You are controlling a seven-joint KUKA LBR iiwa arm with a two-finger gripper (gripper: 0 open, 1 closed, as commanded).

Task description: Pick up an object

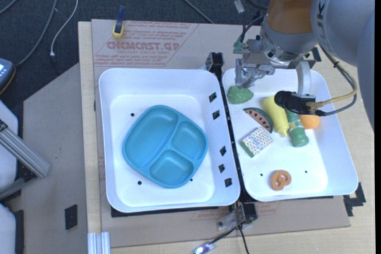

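My gripper (246, 79) hangs over the far left corner of the right bin (333, 178). Right beneath its tip lies a small green object (240, 94), touching or almost touching it. To the right lie a watermelon slice (259, 118), a yellow piece (275, 114) with a green piece (298, 135) at its near end, and an orange piece (310, 122). A checkered block (256, 141) lies nearer, and a brown pretzel-like ring (280, 179) sits toward the front.
The left bin (110, 128) holds a blue divided plate (165, 146). A divider with black clips (222, 128) runs between the bins. Cardboard (149, 44) lies under both bins, and cables cross the dark floor behind.
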